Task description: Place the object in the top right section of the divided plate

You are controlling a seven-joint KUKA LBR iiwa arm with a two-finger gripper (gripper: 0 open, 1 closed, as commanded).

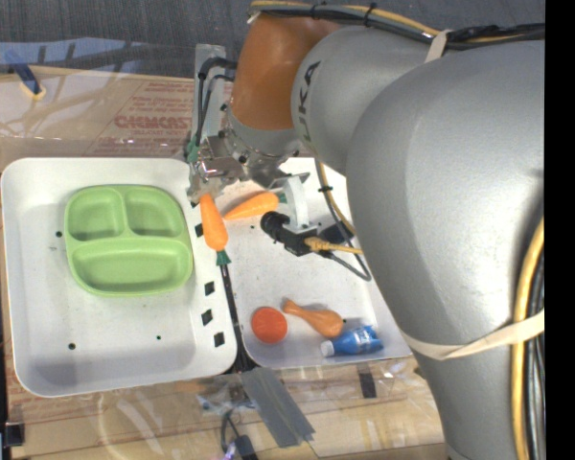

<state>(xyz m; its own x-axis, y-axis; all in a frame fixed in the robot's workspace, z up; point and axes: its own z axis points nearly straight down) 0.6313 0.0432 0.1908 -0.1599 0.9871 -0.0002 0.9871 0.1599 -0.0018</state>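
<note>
Nearest the camera, at the bottom edge of the right shallow white plastic bin, lie three small toys in a row: a smooth orange ball, a tan drumstick-shaped plastic piece with a rounded end, and a small blue-and-white bottle on its side, touching the drumstick's thick end. The bin floor is speckled and matte.

Farther up, a glossy orange plastic carrot with a green tip hangs tilted, its green end pointing down, over the seam where the two bins meet. Its upper end sits directly beneath the metal two-finger gripper, which appears to pinch it, though the fingers are small and cluttered, so the grip is not certain. A second orange carrot-shaped piece lies just beside it, to the right, in the right bin.

In the left shallow white bin rests the light green divided plastic plate, rounded at the corners, with two small upper sections and one wide lower one. The hanging carrot is just right of the plate's top right section, apart from it.

Behind, the bulky grey arm with its orange band fills the right side.
</note>
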